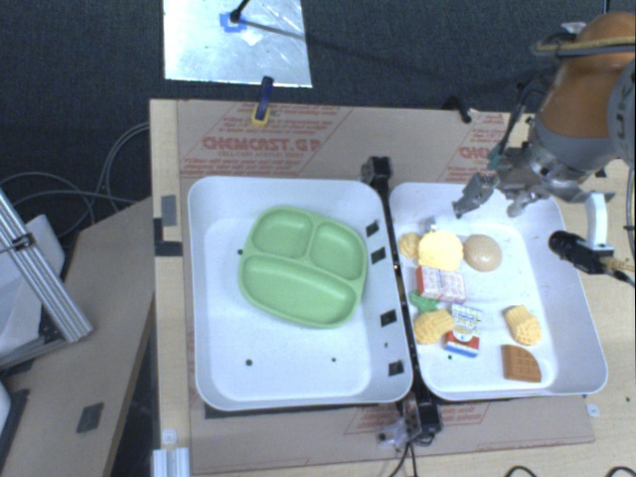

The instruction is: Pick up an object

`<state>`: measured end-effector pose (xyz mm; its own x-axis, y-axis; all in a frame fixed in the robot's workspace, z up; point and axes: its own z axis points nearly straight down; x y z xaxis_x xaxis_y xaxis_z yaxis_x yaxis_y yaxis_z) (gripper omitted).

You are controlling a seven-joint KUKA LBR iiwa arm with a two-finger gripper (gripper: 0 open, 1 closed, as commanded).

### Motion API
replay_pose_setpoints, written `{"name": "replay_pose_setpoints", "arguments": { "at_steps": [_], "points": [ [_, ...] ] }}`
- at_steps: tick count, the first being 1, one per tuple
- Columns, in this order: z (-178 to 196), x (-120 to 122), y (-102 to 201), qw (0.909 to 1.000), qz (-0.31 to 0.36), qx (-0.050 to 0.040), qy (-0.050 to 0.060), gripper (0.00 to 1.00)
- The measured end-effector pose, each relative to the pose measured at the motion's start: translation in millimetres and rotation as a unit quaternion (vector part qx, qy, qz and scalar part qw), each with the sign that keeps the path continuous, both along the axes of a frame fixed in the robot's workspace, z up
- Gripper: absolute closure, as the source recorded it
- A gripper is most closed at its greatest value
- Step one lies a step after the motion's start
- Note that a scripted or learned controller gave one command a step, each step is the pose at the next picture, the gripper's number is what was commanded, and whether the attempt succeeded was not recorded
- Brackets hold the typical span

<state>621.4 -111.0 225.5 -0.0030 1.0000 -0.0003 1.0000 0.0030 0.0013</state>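
Item: claw (494, 197), fingers apart, nothing btwn them, hovering over far edge of right bin (571, 296). Targets: toy food pile, nearest = yellow piece (440, 250) & beige ball (483, 253), just below/toward viewer from claw.

Claw (494, 195) hangs over right bin (566, 296) back edge; toy food pile (452, 286) lies below it; divided plate (303, 266) in left bin (214, 296), far left.

Bins (298, 391) — smooth white plastic
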Motion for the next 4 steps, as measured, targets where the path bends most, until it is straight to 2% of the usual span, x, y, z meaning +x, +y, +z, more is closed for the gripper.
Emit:
{"name": "replay_pose_setpoints", "arguments": {
  "at_steps": [1, 3, 4],
  "points": [
    [-43.6, -5.7, 3.9, 1.0, -0.001, 0.0002, 0.001, 0.0],
    [-137.4, -2.1, 8.1, 1.0, -0.001, 0.0004, 0.002, 0.0],
    [-124.0, -0.6, 7.8, 1.0, -0.001, 0.0001, -0.001, 1.0]
  ]
}}
